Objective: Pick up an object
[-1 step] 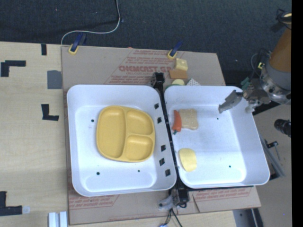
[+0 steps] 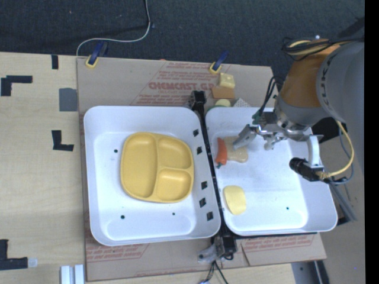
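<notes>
A light wooden surface point(image 2: 35, 176) is seen from above, with a sheet of printed cardboard point(image 2: 172, 81) laid across it and dark carpet beyond its far edge. Two shallow white bins are set side by side on the cardboard. In the left bin point(image 2: 100, 218), a yellow divided plate point(image 2: 157, 166) is placed near the middle. In the right bin point(image 2: 296, 215), an orange carrot-like piece point(image 2: 221, 151) is laid against the left wall, a pale tan piece point(image 2: 239, 155) is found touching it, and a yellow oval piece point(image 2: 235, 199) is placed nearer the front edge. Beyond the right bin's far wall, a small tan block point(image 2: 224, 87) and a pale round item point(image 2: 222, 103) are seen on the cardboard. The grey arm point(image 2: 320, 81) is extended from the right, and its claw point(image 2: 256, 136) is held over the far-left part of the right bin, just above the tan piece. Whether the claw is spread or pressed together cannot be told, and nothing is seen pinched in it.
</notes>
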